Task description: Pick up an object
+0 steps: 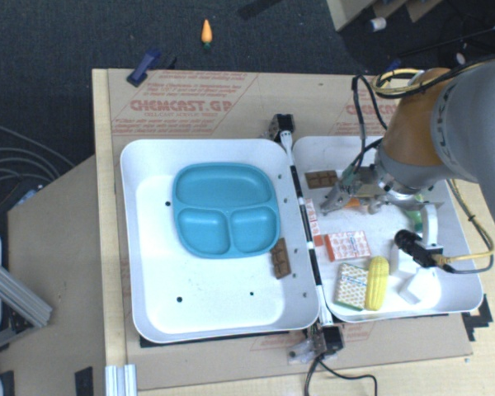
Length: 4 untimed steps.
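My gripper (344, 195) hangs low over the upper left of the right bin (458, 299), with the grey and orange arm (433, 130) coming in from the right. A brown chocolate piece (320, 179) lies just left of it. A small orange item (371, 204) and a green item (416, 219) lie right below the wrist. Nearer the front are a red-and-white packet (347, 244), a yellow corn cob (377, 281), a checkered packet (351, 285) and a white piece (418, 286). Nothing shows in the gripper's hold.
The left bin (148, 287) holds a blue divided plate (226, 208) and a brown block (280, 260) near its right wall. Black clips (282, 125) sit where the bins meet. A blue object (143, 67) and an orange one (206, 31) lie beyond the bench.
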Tool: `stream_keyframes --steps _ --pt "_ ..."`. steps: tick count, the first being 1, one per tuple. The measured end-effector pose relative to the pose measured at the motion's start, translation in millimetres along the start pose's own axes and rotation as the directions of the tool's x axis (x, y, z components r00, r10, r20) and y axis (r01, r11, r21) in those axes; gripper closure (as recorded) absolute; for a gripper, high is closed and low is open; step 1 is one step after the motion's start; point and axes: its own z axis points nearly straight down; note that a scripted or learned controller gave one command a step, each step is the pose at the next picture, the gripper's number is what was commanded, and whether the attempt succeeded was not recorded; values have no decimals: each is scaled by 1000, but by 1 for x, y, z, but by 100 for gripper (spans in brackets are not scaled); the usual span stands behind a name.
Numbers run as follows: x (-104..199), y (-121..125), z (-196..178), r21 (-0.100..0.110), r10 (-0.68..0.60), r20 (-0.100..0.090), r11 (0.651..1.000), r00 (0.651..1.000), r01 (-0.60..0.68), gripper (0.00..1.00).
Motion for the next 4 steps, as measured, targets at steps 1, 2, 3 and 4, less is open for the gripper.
stream_keyframes --steps 1,2,3,4 --pt "0 0 -10 -2 0 0 1000 1000 0 100" --pt "0 0 -10 -1 0 0 1000 1000 0 0" --pt "0 1 -20 -3 -1 1 1000 1000 1 100" --pt "0 1 -20 -2 -1 1 1000 1000 1 0"
